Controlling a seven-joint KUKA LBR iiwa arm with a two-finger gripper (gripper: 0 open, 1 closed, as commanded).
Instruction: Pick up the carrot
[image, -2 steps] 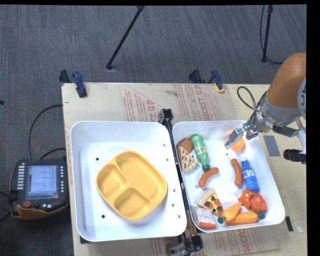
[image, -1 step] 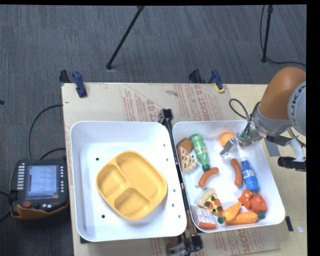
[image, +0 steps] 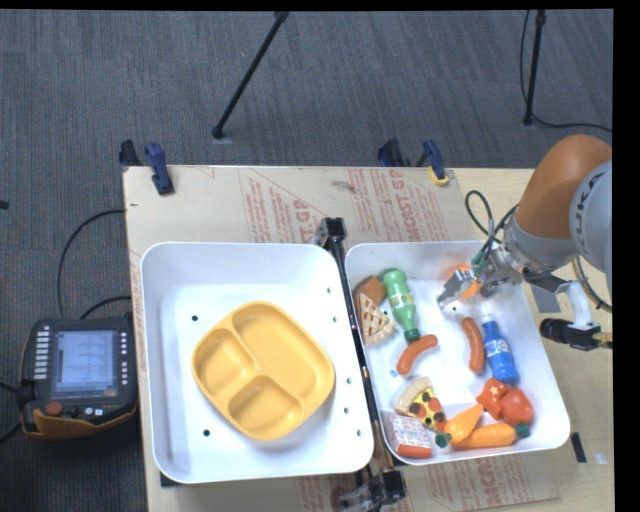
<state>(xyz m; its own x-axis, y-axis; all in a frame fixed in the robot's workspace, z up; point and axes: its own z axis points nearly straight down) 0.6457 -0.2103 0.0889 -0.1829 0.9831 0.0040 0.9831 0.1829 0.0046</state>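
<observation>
Here the gripper (image: 462, 287) hangs over the upper part of the right bin (image: 556, 400), and something small and orange-and-white sits at its tip. I cannot tell if this is a held piece or a part of the tool, and the state of the tool itself I also cannot tell. The carrot (image: 490, 436) lies well apart from it, near the lower edge of the same bin, just below the red tomato-like piece (image: 512, 404) and beside a smaller orange piece (image: 460, 422).

So the step in hand is, in my judgement, the approach — the picking is not yet done. The next move calls for a travel toward the lower edge of the bin, past the blue bottle (image: 498, 352) and the sausage (image: 472, 345), then a descent onto the carrot. The place is crowded — neighbours touch the carrot, so a clean grasp needs care. The left bin (image: 160, 300) bears a yellow tray (image: 262, 370).
</observation>
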